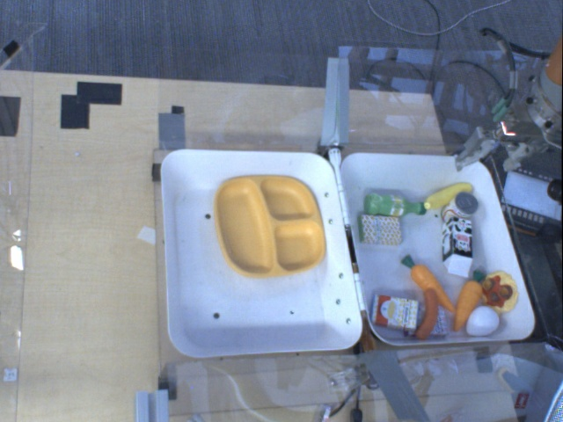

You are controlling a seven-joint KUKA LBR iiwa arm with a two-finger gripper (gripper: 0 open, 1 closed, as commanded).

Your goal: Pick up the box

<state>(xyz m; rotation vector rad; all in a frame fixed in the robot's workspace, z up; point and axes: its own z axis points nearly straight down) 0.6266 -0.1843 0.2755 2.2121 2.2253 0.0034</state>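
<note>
The right bin (510, 236) holds a small speckled green-and-white box (380, 229) lying flat near its left wall. A red and white box (396, 311) lies at the bin's front left, touching a brown sausage (428, 316). A white milk carton with black cow spots (456, 237) stands toward the right. My gripper (493, 150) hovers over the bin's back right corner, well away from all three. It is open with nothing between its fingers.
A green bottle (387, 204), a banana (447, 194), two carrots (429, 284), a white egg (481, 321) and a pizza slice toy (498, 289) share the right bin. A yellow divided plate (268, 224) lies in the left bin (189, 306). A metal divider (334, 104) stands behind the bins.
</note>
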